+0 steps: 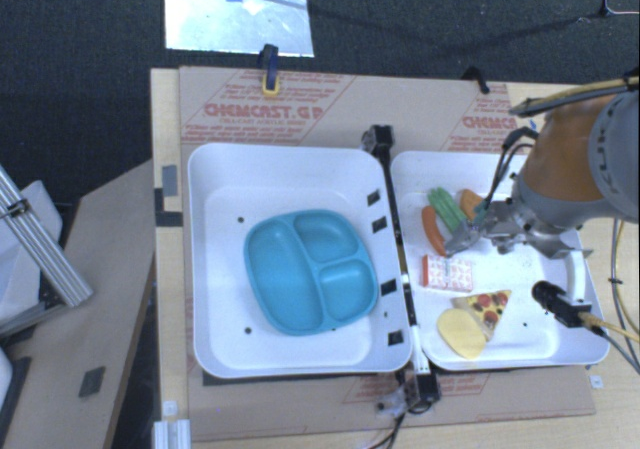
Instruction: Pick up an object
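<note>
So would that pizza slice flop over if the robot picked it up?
Probably not. The pizza slice looks like a moulded toy with a crisp wedge shape, so it is likely stiff and light. It lies flat in the right bin, partly on a yellow disc, so thin edges may be hard to pinch.

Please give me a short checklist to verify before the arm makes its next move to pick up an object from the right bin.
1. Pincer is over the right bin: ok.
2. A target lies near the pincer: ok; the red sausage-shaped toy and the green toy are just beside it.
3. An object is between the fingers: cannot tell.
4. Other items lie apart from the pincer: ok; the red-and-white packet, pizza slice and yellow disc lie nearer the front.
5. Orange toy fully visible: not ok; the arm partly hides it.
6. Blue divided plate lies in the left bin: ok.
</note>
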`<state>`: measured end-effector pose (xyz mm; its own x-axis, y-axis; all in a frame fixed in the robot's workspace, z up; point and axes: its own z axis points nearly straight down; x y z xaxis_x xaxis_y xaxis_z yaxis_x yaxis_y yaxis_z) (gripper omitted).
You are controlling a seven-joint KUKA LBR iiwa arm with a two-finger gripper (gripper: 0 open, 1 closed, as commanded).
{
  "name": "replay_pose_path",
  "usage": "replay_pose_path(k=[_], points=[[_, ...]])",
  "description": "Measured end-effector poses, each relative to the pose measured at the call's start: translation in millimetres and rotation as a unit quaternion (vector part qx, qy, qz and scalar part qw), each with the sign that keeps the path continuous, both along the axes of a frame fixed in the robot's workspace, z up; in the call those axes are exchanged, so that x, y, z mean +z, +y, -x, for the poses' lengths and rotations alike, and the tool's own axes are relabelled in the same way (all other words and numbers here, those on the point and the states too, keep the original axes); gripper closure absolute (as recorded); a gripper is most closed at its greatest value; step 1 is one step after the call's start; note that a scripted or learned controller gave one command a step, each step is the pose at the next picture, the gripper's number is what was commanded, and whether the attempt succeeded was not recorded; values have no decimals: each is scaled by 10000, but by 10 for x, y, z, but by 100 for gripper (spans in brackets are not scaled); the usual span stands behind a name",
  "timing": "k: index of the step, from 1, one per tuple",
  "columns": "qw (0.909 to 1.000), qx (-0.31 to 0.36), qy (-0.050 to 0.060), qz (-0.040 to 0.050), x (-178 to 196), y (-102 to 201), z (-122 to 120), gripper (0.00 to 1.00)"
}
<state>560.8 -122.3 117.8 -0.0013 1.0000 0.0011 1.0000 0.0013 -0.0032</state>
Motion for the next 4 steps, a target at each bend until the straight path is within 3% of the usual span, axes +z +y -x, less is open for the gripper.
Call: replay_pose_path(k=[1,3,4], points=[[10000,0,-29,9,131,-8,-18,100],[10000,16,-60,15,1319,-52,-39,100],[10000,16,-41,11,1653,-53,-51,100]])
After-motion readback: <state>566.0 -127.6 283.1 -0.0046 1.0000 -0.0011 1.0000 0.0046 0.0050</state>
